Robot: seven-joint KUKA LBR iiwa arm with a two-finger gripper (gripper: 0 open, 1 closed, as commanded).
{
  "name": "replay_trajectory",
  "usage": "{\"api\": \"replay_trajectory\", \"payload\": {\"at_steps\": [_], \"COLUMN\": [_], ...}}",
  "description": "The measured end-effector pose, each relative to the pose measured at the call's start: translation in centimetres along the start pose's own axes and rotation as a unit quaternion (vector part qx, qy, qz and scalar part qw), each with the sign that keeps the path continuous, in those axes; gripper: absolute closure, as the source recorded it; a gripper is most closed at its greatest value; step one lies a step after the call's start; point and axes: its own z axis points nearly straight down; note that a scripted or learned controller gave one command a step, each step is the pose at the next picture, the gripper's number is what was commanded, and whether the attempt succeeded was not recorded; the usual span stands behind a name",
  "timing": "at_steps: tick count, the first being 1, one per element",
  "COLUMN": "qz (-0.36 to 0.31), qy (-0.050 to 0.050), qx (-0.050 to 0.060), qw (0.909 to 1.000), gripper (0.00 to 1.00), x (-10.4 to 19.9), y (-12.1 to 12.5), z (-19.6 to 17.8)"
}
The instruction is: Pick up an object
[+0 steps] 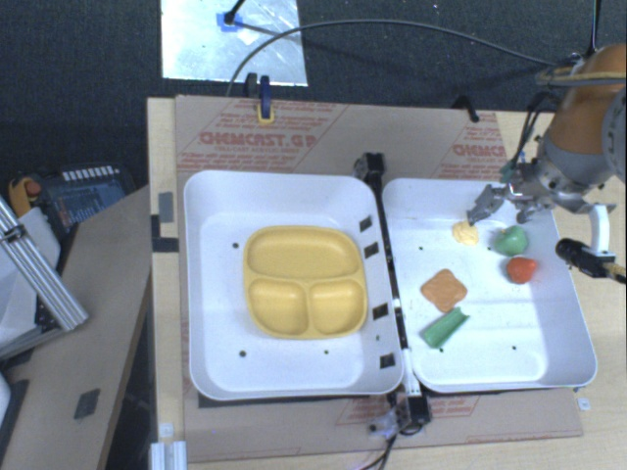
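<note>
gripper (499,207) hangs over right bin (490,360), arm cut off at frame edge.

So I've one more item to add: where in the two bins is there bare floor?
Left bin: a bare band all round the yellow tray. Right bin: bare near strip beyond the green piece. Crowded at its far right, around the gripper, yellow piece, green ball and red ball.

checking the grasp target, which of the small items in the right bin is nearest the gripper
The pale yellow piece, just below the gripper; the green piece, red piece, orange square and green stick lie farther off.
</note>
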Motion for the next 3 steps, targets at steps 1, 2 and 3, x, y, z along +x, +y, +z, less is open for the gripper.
{"api": "replay_trajectory", "payload": {"at_steps": [1,2,3], "qz": [-0.002,-0.002,-0.003], "qy": [0.000,0.000,-0.001], "qx": [-0.003,-0.002,-0.004], "qw": [1.0000,1.0000,1.0000], "gripper": [0.00,0.00,1.00], "x": [-0.1,-0.1,-0.1], "y": [-0.5,-0.3,-0.2], "z": [4.0,6.7,5.4]}}
